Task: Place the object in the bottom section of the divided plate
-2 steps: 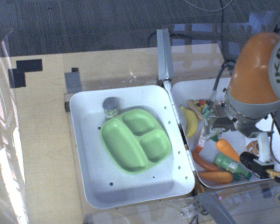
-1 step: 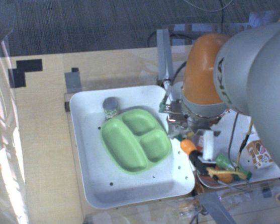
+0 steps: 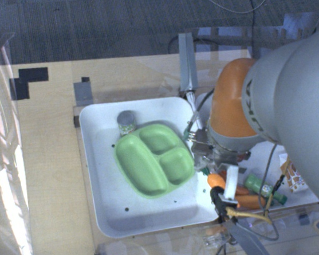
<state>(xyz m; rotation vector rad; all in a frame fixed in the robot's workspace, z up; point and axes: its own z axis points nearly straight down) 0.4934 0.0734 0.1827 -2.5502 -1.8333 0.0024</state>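
Observation:
A green divided plate (image 3: 153,156) lies tilted in the left white bin (image 3: 109,211), with one large section on its left and two smaller ones on its right. My gripper (image 3: 204,164) hangs over the wall between the two bins, just off the plate's right rim. A small orange object (image 3: 215,179) sits directly below the gripper at the left edge of the right bin. The wrist hides whether that object is between the fingers.
A small grey round can (image 3: 126,120) stands in the left bin, touching the plate's upper left rim. The right bin holds an orange carrot-like piece (image 3: 250,200), a green bottle (image 3: 263,190) and a printed packet (image 3: 295,176). The arm covers most of that bin.

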